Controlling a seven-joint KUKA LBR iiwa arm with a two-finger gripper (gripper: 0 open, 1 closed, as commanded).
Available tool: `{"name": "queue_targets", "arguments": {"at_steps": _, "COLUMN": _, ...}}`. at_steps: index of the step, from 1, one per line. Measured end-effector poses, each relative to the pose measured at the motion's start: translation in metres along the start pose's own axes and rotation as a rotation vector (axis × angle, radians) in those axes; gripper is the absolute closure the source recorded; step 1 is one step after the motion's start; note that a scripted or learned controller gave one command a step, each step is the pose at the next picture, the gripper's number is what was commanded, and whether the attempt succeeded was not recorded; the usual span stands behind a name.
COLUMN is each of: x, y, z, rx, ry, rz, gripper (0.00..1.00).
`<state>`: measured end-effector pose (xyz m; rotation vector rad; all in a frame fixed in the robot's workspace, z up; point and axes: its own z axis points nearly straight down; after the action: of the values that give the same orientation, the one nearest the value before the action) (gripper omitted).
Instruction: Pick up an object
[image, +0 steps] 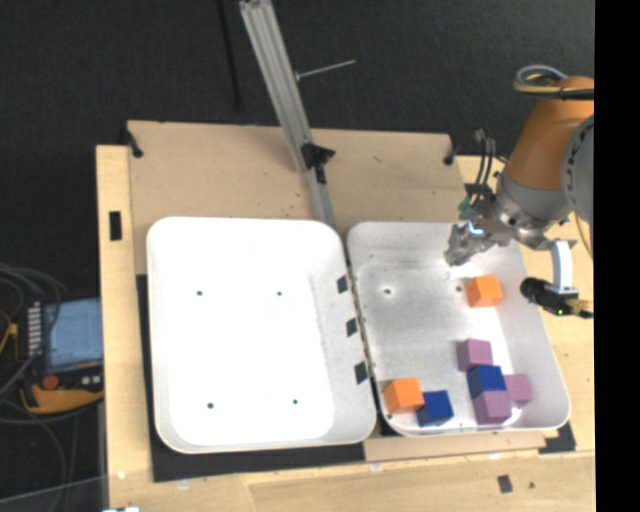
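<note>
The tool (462, 243) hangs over the top part of the right bin (400, 262). It is too small and blurry to tell how it is set. Nothing shows in it. An orange block (485, 290) lies just below and to the right of the tool, apart from it. More blocks sit near the bottom edge of that bin: another orange one (404, 393) touching a blue one (436, 407), and purple blocks (476, 353) around a second blue block (486, 379). The left bin (245, 330) sits beside it on the counter (200, 170).
</note>
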<state>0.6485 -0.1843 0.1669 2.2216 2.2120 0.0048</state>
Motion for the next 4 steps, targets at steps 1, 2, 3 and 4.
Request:
{"name": "queue_targets", "arguments": {"at_steps": 1, "x": -0.002, "y": 0.002, "z": -0.047, "rx": 0.000, "ry": 0.000, "rz": -0.004, "gripper": 1.00}}
{"name": "queue_targets", "arguments": {"at_steps": 2, "x": 0.056, "y": 0.007, "z": -0.060, "rx": 0.003, "ry": 0.003, "rz": -0.011, "gripper": 1.00}}
{"name": "queue_targets", "arguments": {"at_steps": 3, "x": 0.106, "y": 0.002, "z": -0.069, "rx": 0.005, "ry": 0.004, "rz": -0.011, "gripper": 1.00}}
{"name": "queue_targets", "arguments": {"at_steps": 4, "x": 0.158, "y": -0.004, "z": -0.067, "rx": 0.007, "ry": 0.004, "rz": -0.008, "gripper": 1.00}}
